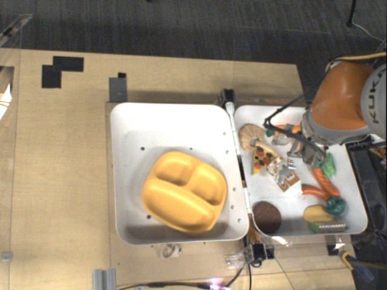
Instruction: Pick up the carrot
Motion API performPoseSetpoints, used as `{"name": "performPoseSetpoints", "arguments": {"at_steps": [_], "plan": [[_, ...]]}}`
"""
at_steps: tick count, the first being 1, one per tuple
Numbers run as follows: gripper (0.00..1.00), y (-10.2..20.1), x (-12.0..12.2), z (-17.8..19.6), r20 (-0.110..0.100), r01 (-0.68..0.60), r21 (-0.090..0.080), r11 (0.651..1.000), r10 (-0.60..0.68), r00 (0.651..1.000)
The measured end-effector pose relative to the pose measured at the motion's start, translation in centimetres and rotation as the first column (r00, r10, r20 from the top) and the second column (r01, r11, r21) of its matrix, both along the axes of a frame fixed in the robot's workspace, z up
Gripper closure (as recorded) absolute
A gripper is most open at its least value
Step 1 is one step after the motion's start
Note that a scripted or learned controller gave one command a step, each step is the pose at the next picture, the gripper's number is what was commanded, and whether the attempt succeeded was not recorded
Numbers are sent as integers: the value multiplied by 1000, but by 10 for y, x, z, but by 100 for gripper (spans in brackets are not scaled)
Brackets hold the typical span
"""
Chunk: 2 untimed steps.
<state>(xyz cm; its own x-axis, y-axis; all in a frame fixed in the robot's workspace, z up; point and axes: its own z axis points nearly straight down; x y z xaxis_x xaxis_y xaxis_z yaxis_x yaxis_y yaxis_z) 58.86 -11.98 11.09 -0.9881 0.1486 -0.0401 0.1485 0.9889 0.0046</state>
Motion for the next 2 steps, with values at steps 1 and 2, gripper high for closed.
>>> {"name": "performPoseSetpoints", "arguments": {"at_steps": [1, 2], "plan": [[0, -55, 1, 90, -19, -95, -7, 995, 94, 995], [0, -71, 43, -12, -27, 62, -2, 998, -62, 998]]}}
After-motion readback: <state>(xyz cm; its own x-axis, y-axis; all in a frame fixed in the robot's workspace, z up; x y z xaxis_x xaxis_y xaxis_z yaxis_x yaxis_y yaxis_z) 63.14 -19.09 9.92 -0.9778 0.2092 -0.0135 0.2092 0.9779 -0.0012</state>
